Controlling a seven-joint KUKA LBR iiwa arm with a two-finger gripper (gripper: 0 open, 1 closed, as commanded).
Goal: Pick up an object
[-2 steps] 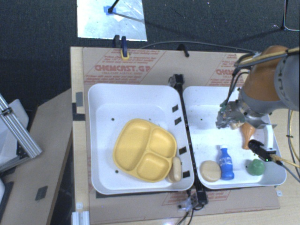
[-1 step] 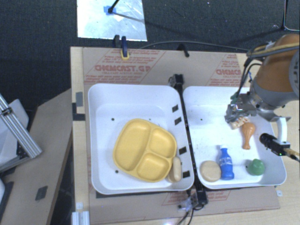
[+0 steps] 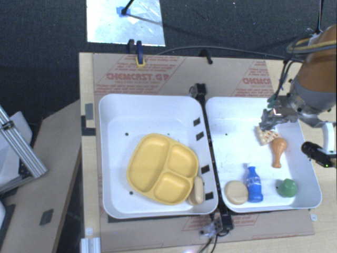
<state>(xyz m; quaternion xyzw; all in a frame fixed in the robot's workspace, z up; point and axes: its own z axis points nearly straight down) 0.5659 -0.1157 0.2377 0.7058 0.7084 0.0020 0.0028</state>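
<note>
My gripper hangs low over the right bin, near its back right part, just above a tan waffle piece. Right beside that piece lies an orange drumstick. Toward the bin's front stand a blue bottle, a round beige bun and a green round object. The left bin bears a yellow divided tray, with a beige bread roll at its front right corner.
A black divider with clips runs between the two bins. The arm's orange and grey body fills the upper right. A cardboard sheet lies under the bins, with a blue-yellow clamp at its back edge.
</note>
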